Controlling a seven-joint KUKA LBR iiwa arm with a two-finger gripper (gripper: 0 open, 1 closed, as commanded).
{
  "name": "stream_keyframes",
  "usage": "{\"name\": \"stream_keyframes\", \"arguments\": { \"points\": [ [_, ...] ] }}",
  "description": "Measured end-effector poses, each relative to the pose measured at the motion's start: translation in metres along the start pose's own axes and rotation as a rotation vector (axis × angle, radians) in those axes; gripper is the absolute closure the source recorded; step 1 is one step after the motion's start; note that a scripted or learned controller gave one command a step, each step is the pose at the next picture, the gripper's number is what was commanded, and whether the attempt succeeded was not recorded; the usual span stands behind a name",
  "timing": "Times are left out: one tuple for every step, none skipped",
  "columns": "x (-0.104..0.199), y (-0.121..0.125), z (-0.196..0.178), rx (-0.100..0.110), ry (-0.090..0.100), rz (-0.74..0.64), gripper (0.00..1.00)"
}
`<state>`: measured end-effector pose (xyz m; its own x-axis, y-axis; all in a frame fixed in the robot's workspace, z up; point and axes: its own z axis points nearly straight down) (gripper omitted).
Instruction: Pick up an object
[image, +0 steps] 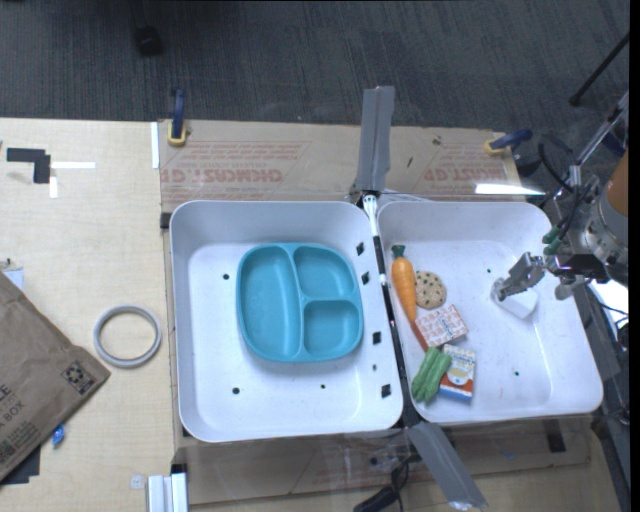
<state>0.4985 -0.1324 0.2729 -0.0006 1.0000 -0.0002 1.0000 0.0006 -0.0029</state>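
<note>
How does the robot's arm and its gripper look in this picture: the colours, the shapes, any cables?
The gripper is metallic grey, with slim fingers that narrow toward the tips. Behind it sits a darker, blocky wrist section. Thin dark cables loop around the arm near the bin's right side. An orange patch shows at the picture's right edge.

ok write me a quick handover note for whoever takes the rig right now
Gripper: over the right bin, right of centre, nothing seen between its fingers; open or shut unclear.
Items: carrot, cookie, patterned packet, green pods and small carton cluster along the right bin's left side. A small white piece lies just below the gripper. Teal divided plate sits in the left bin.
Done: nothing picked.
Left: grasp and lift one object.
</note>
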Motion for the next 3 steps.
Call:
{"name": "stream_keyframes", "arguments": {
  "points": [
    [0.07,-0.02,0.083,0.001,0.0,0.151,0.0],
    [0.023,0.049,0.182,-0.001,0.0,0.11,0.0],
    [0.022,0.048,0.173,0.001,0.0,0.114,1.0]
  ]
}}
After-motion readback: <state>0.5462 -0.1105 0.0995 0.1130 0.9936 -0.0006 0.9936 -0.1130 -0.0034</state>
